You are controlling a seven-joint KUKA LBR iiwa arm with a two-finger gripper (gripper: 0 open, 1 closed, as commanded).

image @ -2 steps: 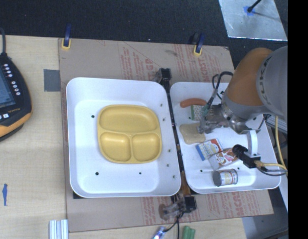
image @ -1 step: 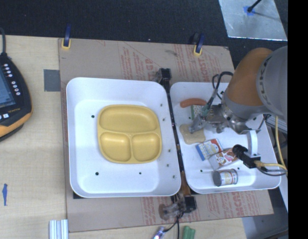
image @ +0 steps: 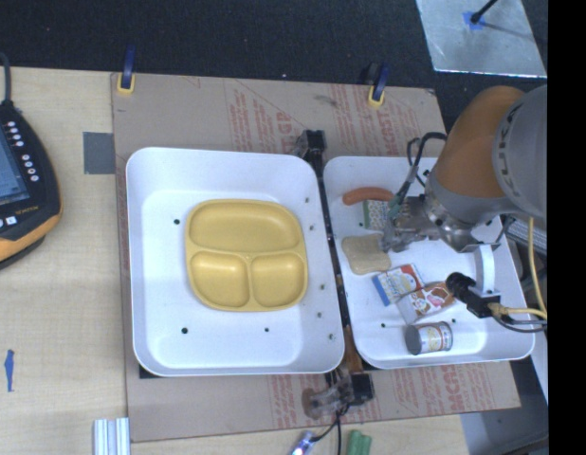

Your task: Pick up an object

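in the right bin (image: 521, 349) we see six small things. an orange-red sausage (image: 367, 195) lies crosswise near the far left corner, with a green-and-white packet (image: 375, 215) just beside it. a tan slice of bread (image: 365, 254) lies flat nearer the front. a blue-and-white carton (image: 397, 283) touches a red-printed packet (image: 431, 299). a small grey can (image: 430, 337) lies on its side by the front wall. in the left bin (image: 141, 254) we find a yellow divided plate (image: 246, 254), right way up.

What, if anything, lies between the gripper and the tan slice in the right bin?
Nothing visible does. The gripper hangs over the right bin, right by the tan slice. The green packet lies just above the slice and the small box just below it, both outside that gap.
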